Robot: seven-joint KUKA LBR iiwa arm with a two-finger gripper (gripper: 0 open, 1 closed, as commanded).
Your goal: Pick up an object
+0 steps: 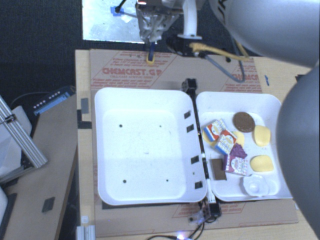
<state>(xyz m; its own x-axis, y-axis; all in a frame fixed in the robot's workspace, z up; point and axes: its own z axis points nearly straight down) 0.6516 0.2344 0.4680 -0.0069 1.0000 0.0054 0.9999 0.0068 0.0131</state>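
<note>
The right bin (pixel 272 104) holds the objects. Among them are a round brown disc (pixel 243 121), two yellow lumps (pixel 262 135) (pixel 261 163), a red-and-white packet (pixel 215 130), a blue-and-white packet (pixel 226 142), a purple packet (pixel 238 160), a dark brown block (pixel 217 169) and a clear white lid (pixel 254 186). My gripper (pixel 150 45) hangs high at the top of the view, beyond the far edge of the left bin (pixel 107 149) and well away from the objects. A small blue-and-yellow bit (pixel 150 59) shows just under its tip; whether it is held is unclear.
Both bins rest on a cardboard sheet (pixel 130 70) on the bench. A black divider strip with clips (pixel 192 129) runs between the bins. The grey arm (pixel 270 19) crosses the upper right. Yellow and grey cables (pixel 215 51) lie behind the right bin.
</note>
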